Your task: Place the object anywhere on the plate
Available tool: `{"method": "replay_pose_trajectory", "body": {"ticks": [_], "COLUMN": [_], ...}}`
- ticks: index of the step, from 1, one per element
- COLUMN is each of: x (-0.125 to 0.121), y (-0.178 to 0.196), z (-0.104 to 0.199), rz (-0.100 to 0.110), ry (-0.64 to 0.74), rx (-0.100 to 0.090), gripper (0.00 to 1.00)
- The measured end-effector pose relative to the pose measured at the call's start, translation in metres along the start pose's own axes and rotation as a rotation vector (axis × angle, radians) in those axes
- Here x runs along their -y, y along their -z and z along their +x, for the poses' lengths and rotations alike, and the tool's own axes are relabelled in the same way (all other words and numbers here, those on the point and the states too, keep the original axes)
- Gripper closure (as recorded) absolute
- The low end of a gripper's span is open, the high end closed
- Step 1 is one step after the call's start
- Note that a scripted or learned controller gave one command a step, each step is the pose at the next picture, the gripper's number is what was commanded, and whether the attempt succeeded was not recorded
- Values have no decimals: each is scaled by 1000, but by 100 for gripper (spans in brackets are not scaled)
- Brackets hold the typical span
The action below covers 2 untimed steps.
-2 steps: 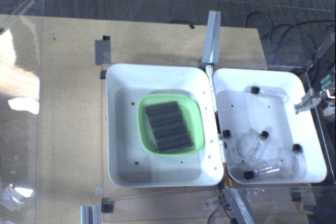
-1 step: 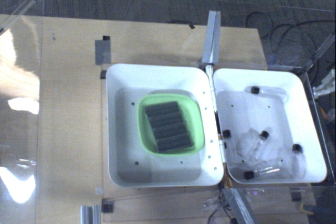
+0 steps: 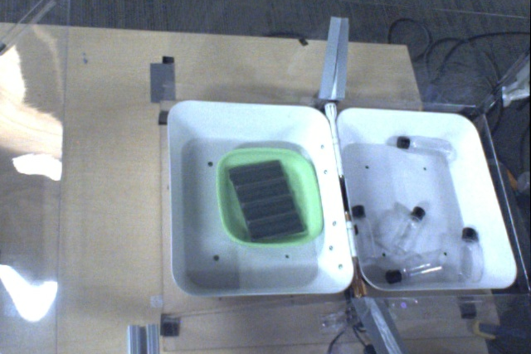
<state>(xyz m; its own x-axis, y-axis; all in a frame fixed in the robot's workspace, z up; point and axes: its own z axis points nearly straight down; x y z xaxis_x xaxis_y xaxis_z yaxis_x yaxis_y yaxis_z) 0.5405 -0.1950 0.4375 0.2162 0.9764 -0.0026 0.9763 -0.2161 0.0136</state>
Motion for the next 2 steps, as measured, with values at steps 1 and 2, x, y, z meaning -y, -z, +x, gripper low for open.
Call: {"method": "replay_pose_trajectory", "body": {"ticks": [1, 2], "x": [25, 42], "y": [-1, -1], "z": [-10, -10], "rz": [3, 4], "ry": [-84, -216], "rx": [1, 1], "gripper": [0, 0]}}
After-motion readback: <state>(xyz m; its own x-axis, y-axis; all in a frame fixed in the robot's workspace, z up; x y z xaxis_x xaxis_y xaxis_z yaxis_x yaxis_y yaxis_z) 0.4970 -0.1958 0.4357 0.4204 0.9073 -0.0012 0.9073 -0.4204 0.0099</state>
